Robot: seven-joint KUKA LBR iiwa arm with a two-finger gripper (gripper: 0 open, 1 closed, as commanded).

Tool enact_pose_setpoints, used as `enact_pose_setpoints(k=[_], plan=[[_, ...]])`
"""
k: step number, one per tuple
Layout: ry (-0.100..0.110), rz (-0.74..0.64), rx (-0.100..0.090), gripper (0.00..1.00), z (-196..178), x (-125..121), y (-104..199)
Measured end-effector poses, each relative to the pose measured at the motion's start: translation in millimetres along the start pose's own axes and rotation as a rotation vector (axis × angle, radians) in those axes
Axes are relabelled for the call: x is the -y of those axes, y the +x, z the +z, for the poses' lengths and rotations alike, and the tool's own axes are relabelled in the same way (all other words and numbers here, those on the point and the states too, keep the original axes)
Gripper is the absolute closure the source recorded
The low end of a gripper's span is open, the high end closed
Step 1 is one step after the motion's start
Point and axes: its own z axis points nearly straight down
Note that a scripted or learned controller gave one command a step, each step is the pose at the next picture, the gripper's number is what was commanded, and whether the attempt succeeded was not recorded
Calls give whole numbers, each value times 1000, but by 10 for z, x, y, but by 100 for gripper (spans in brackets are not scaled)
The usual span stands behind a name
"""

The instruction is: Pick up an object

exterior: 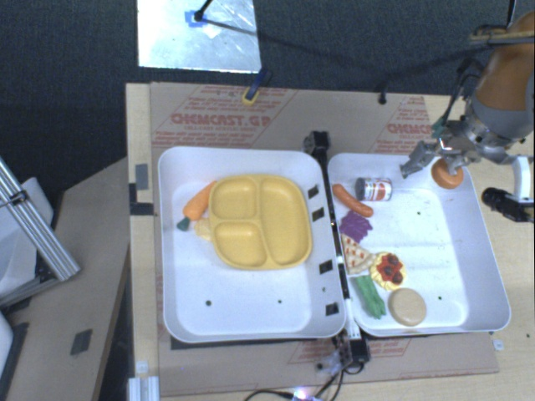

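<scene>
- Dark carpet surrounds the pale wooden surface [100, 224], on which we see a brown cardboard sheet printed with red lettering [226, 115] under two shallow bins set side by side.
- We see the left white plastic bin [192, 307] holding a yellow divided plate with three compartments [253, 221], and an orange toy carrot with a green tip [196, 202] lying against the plate's left edge.
- We find the right white plastic bin [468, 257] holding most of the small things: a small red-and-silver can lying on its side [374, 190] near the back, an orange-red toy sausage [352, 200] just beside it, and a purple toy piece [356, 225] in front of the sausage.
- Further forward in that bin we see a toy pizza slice [358, 256], a round yellow piece with red topping [388, 269], a green toy vegetable [369, 295] and a round beige bun-like piece [408, 307], all close together.
- We see the grey arm with its orange band [501, 82] reaching in from the right, its end effector [439, 164] over the right bin's back right corner.
- A round orange object [449, 175] sits right at the end effector's tip; it may be touching, but the view is too coarse there.
- We cannot tell how far apart the end effector's parts stand, nor whether it has hold of anything.
</scene>
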Motion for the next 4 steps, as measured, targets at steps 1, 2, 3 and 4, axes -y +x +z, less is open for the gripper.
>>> enact_pose_setpoints(k=[1,2,3,4], plan=[[1,1,0,0,472,-28,-84],[8,-4,-2,0,1004,-60,3],[20,-5,-2,0,1201,-39,-5],[10,-6,7,100,1071,-54,-44]])
